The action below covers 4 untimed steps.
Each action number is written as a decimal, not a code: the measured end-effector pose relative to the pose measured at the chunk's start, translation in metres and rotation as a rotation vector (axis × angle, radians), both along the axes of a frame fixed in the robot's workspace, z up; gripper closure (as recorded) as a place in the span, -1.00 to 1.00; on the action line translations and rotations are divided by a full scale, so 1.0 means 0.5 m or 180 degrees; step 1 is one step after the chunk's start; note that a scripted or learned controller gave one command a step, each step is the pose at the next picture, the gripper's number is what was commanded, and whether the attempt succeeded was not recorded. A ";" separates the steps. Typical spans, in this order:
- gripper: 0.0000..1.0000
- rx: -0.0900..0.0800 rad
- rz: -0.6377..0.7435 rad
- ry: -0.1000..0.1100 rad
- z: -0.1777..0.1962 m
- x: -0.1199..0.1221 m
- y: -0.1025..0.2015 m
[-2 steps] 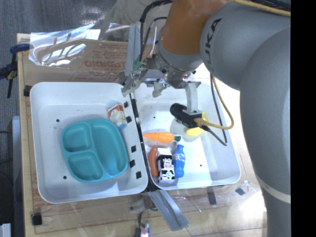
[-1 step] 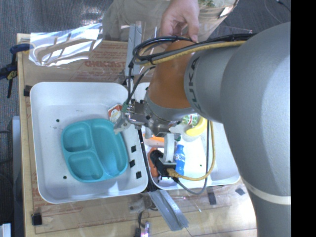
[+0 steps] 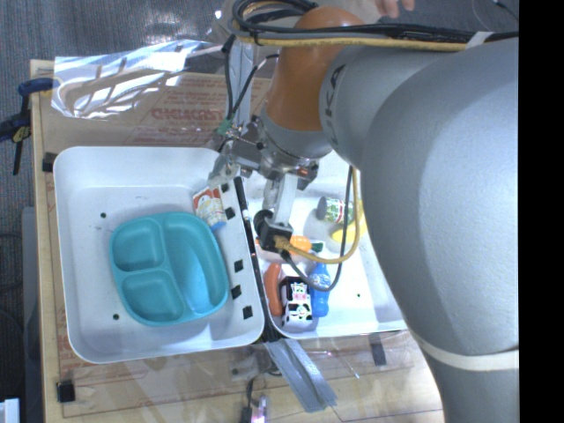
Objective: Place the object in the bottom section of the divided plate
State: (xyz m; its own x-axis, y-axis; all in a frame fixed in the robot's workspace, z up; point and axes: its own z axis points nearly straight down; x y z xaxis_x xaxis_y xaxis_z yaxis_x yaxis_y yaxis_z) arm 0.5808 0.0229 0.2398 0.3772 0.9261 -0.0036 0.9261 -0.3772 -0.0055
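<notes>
A teal divided plate (image 3: 167, 267) lies in the left white bin (image 3: 79, 201), with two small sections on its left and one long section on its right. My gripper (image 3: 218, 183) hangs over the left bin's right side, just beyond the plate's upper right corner. It is shut on a small red and white packet (image 3: 210, 207), which dangles tilted from the fingertips above the bin floor, close to the plate's rim. The grey arm and its orange band (image 3: 304, 69) cover much of the right bin.
The right bin (image 3: 370, 311) holds a green can (image 3: 333, 208), a yellow item (image 3: 354, 227), an orange carrot (image 3: 300, 245), a red-orange item (image 3: 273, 293), a blue bottle (image 3: 319, 296) and a cow-print carton (image 3: 300, 305). A divider wall (image 3: 251, 271) separates the bins. Clear plastic film (image 3: 115, 77) lies behind.
</notes>
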 end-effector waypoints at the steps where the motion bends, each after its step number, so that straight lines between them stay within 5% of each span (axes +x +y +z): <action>1: 1.00 0.0003 0.0031 0.0019 0.018 0.000 0.004; 2: -1.00 0.0003 0.0034 0.0021 0.018 -0.001 0.004; 3: -1.00 0.0007 0.0663 0.0006 -0.012 -0.048 0.052; 4: -1.00 0.0006 0.0660 0.0005 -0.011 -0.048 0.051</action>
